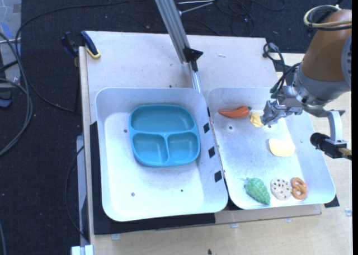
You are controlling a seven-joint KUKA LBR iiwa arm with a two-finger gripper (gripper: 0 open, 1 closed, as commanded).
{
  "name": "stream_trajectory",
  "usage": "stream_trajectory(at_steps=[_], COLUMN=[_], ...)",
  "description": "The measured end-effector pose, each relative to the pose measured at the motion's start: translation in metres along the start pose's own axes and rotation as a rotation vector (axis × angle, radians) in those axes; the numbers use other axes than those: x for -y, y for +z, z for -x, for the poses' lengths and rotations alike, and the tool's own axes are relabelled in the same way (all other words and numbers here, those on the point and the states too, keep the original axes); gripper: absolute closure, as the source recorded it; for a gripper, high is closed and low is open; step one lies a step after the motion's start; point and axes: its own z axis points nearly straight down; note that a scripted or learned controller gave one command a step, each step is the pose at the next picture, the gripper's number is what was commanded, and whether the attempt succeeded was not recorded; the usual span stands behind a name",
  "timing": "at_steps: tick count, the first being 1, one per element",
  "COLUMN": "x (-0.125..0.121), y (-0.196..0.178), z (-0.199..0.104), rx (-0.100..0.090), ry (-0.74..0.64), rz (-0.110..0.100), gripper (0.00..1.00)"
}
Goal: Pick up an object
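Observation:
In the right bin point(313, 153) lie an orange-red carrot point(235, 112), a small pale yellow piece point(256, 119), a yellow slab point(281, 147), a green leafy piece point(257, 189), a round cookie point(280, 188) and a pretzel point(298, 188). My gripper point(269, 117) hangs low over the bin's far part, its tip right beside the small yellow piece. Nothing shows between its fingers.
The left bin point(112, 153) holds a blue divided tray point(165, 135). A slanted metal pole point(170, 16) reaches down to the far edge between the bins. Black cables and a bracket point(330, 145) hang at the arm's right side.

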Motion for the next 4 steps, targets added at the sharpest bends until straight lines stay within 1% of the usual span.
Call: stream_trajectory(at_steps=[1, 2, 3, 4], x=[-0.001, -0.016, -0.036, -0.035], y=[-0.004, -0.012, -0.014, -0.01], z=[0.0, -0.059, -0.107, -0.158], rx=[-0.001, -0.004, -0.004, -0.004], ry=[0.001, -0.004, -0.004, -0.004], rz=[-0.006, -0.005, -0.005, -0.008], gripper=[1.0, 1.0, 1.0, 1.0])
